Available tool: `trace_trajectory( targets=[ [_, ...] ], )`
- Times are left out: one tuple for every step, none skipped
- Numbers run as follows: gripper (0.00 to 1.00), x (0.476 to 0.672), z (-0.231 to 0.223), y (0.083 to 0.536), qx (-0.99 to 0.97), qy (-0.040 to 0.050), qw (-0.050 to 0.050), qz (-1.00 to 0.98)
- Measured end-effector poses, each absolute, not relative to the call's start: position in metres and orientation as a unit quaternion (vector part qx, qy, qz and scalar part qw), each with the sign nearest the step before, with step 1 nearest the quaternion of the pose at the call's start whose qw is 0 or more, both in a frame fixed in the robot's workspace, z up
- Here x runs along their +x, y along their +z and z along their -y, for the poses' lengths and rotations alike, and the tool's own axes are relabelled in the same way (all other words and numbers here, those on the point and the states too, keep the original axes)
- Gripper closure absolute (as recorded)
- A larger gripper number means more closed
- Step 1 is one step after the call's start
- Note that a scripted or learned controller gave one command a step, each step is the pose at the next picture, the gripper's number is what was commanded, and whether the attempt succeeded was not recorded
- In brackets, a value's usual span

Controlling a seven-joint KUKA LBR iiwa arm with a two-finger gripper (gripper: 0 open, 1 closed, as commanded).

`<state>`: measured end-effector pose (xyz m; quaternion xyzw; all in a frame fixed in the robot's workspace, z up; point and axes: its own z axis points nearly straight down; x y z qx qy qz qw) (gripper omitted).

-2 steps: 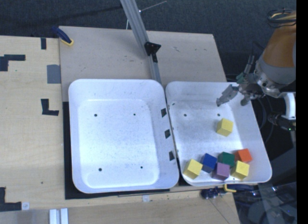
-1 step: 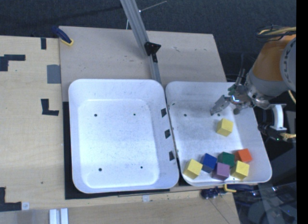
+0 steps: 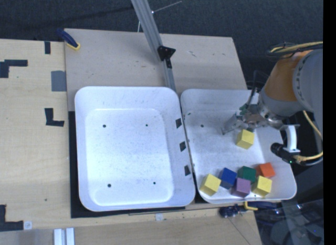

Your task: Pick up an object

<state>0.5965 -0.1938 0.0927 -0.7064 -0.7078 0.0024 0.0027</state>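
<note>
My gripper (image 3: 240,126) hangs over the back half of the right bin (image 3: 210,104), below the grey arm and its orange band. It is open, and one finger (image 3: 228,129) is splayed out to the left. A yellow cube (image 3: 244,139) sits just in front of the gripper and close under it, with nothing visibly clamped between the fingers. Along the bin's front edge lie several more blocks: a yellow one (image 3: 211,184), a blue one (image 3: 228,177), a green one (image 3: 246,173), a purple one (image 3: 242,186), an orange one (image 3: 266,170) and another yellow one (image 3: 263,185).
The left bin (image 3: 84,133) lies beside the right one, their rims meeting at the middle. A slanted metal pole (image 3: 149,23) with a black clamp stands behind the bins. Cables hang at the arm's right side.
</note>
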Motion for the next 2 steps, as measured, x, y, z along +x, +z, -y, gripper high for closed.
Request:
trace_trajectory(
  targets=[
    [1.00, 0.598, 0.194, 0.106, -0.706, 0.0007, 0.001, 0.708],
    [1.00, 0.594, 0.184, 0.157, -0.706, -0.0011, -0.002, 0.708]
  ],
)
